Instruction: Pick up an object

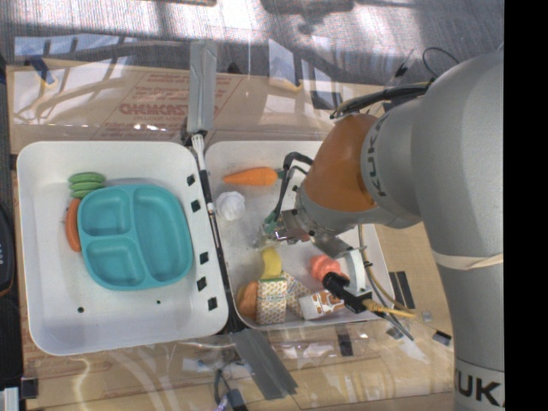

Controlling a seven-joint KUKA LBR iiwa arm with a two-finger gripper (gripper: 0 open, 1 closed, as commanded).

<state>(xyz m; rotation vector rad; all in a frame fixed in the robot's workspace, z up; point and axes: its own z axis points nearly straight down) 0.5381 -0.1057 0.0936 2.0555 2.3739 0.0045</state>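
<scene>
Banana (271, 262), yellow, lies in the right bin (301, 150), just below my gripper (274, 226), beside a small carton (272, 300). Cannot tell how far my jaws stand apart; nothing visibly held. To grasp well: descend straight over the banana, straddle its narrow width, avoid nudging the carton, close only once seated low.

Teal tray (134, 235) in left bin (38, 315), arm (411, 169) over right bin (224, 157)

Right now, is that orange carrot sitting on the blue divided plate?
No. The carrot lies in the right bin near its far wall, while the blue divided plate sits in the left bin.
</scene>
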